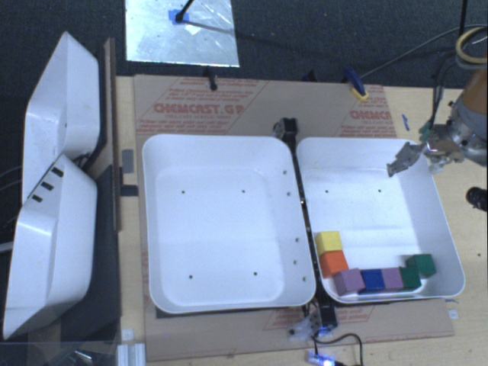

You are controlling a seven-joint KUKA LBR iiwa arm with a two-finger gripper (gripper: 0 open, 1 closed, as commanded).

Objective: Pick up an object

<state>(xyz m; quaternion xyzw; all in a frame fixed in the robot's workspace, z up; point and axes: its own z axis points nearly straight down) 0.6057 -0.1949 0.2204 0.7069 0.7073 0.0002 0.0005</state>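
Note:
Several small blocks lie along the near edge of the right bin (427,197): a yellow block (329,241), an orange block (333,262), a purple block (348,280), a blue block (373,280), another purple block (392,278) and a green block (418,269). My gripper (402,161) hangs over the far right part of that bin, well away from the blocks. One grey finger points left and down; nothing shows between the fingers.
The left bin (152,204) sits beside the right one on a cardboard sheet (206,105). Two white bins (53,197) are stacked at the left. A shiny metal plate (183,21) lies at the back. Cables run at the far right.

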